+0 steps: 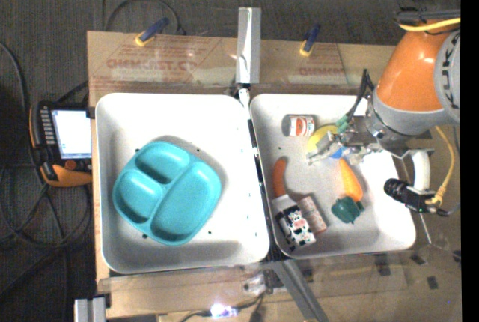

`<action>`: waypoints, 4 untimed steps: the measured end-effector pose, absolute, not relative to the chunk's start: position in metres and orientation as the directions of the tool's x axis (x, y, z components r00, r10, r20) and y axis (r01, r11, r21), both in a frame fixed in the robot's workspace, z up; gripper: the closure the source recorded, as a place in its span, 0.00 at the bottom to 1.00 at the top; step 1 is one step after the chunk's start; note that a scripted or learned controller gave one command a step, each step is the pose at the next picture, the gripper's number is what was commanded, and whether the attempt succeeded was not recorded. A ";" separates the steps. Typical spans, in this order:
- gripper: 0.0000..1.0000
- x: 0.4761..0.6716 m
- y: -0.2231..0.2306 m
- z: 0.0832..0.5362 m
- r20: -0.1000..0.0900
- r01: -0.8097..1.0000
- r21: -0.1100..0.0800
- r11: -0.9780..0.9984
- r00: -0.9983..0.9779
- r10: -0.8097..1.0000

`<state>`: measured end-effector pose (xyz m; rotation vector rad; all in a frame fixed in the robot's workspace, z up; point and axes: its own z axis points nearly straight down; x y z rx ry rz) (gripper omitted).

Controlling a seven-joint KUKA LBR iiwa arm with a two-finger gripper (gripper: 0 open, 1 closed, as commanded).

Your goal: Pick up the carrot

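Observation:
The carrot (350, 180) is orange with a dark green leafy top (346, 209). It lies in the right bin (389, 234), right of centre, with its tip pointing to the far side. My gripper (334, 150) hangs over the carrot's far tip and the near edge of a yellow fruit (322, 135). The gripper's metal parts hide the carrot's tip, and I see nothing lifted off the bin floor.
The right bin also holds a small can (300, 125), a reddish-orange sausage-shaped item (279, 176) and a printed box (299, 221) at the near left. A teal divided plate (168, 192) lies in the left bin (120, 118). The arm's orange band (412, 73) is above the bin's far right corner.

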<state>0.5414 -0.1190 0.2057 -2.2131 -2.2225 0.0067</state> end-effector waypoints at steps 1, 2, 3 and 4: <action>0.00 0.526 -0.209 0.143 -0.001 0.992 -0.007 -0.129 0.129 0.992; 0.00 0.554 -0.204 0.089 0.013 0.995 0.004 -0.100 0.100 0.995; 1.00 0.554 -0.207 0.095 0.004 0.995 0.006 -0.100 0.100 0.995; 1.00 0.516 -0.159 0.172 -0.001 0.970 -0.007 -0.243 0.243 0.970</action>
